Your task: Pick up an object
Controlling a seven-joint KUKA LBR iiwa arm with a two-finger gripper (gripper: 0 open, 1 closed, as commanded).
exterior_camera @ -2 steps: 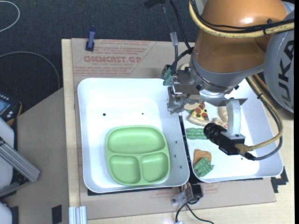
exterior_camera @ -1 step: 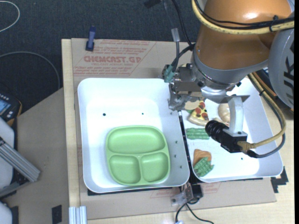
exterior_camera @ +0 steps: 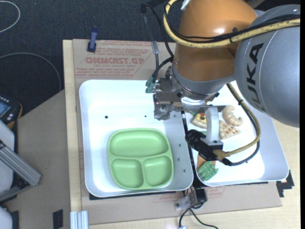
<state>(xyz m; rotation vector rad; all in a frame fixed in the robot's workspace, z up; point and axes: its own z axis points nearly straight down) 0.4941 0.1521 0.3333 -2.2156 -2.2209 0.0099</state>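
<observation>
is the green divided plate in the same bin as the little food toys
No, the green plate lies in the view's left bin, while the food toys sit in the right bin.

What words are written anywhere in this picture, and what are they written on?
"CHEMCAST G.P": big red letters on the brown board.
"UKA": black letters on the grey arm; the start of the word is cut off.
Small red print around the big word on the board: too blurred to read.

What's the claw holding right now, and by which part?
It cannot be told. The claw hangs over the left bin with no object seen in it; the green divided tray lies apart from it.
</observation>
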